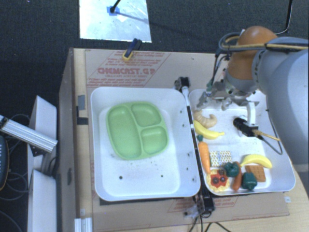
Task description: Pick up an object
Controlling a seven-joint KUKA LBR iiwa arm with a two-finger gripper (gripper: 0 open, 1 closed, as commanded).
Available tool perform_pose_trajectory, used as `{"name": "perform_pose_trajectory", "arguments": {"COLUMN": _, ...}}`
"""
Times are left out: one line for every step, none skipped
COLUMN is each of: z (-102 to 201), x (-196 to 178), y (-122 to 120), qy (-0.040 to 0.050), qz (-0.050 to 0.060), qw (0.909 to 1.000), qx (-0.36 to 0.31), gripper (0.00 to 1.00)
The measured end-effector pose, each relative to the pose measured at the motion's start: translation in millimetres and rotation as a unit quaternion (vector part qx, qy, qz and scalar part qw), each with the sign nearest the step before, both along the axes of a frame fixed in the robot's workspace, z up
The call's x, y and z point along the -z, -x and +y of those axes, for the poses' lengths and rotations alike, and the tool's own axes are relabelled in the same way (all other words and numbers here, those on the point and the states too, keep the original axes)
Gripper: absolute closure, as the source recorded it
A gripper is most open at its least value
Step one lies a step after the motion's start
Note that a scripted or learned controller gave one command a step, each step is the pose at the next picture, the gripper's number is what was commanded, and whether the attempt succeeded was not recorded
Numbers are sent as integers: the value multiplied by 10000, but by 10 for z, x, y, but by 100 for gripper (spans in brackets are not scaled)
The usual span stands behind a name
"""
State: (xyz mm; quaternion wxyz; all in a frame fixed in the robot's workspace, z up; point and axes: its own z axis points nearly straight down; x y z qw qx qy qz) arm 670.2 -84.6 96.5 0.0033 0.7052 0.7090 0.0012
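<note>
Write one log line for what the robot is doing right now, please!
arm: over right bin far end | grasp: none seen | croissant, bananas, carrot: in right bin | green tray: in left bin

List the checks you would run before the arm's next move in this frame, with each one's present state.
1. Gripper located over the right bin, near its far end: ok.
2. Fingers open or shut: cannot tell.
3. Anything held between the fingers: cannot tell.
4. Targets available in the right bin: ok; croissant, banana, carrot and a second banana lie there.
5. Nearest target free of neighbours: not ok; the croissant and banana lie close together.
6. Green divided plate sits in the left bin, away from the arm: ok.
</note>
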Motion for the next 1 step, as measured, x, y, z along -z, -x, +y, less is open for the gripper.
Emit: {"name": "perform_pose_trajectory", "arguments": {"z": 9, "x": 112, "y": 9, "qy": -10, "qz": 16, "qw": 10000, "qx": 6, "gripper": 0}}
